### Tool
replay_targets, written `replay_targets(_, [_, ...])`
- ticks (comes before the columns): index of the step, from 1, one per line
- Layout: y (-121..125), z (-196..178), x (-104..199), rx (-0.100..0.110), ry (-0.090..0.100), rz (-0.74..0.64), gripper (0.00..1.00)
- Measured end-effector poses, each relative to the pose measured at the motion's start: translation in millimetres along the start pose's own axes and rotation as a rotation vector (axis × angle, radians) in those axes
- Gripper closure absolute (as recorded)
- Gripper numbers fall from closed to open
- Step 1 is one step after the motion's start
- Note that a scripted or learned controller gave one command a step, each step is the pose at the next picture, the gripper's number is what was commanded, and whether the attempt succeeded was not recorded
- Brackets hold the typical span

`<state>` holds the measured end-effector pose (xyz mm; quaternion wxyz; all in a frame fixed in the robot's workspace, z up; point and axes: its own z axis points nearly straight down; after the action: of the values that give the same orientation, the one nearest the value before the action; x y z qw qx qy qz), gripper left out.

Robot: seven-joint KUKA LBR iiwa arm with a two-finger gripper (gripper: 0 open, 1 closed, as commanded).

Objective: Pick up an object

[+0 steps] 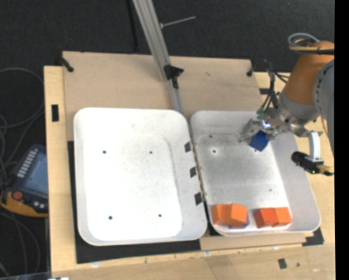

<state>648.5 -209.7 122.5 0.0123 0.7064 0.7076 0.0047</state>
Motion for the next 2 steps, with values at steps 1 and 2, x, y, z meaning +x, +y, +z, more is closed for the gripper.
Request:
replay_targets(1, [0.6, 0.7, 0.5, 0.002, 0.001, -0.003, 0.0])
replay_targets(2, [0.2, 0.5, -0.1, 0.0, 0.0, 0.0, 0.0])
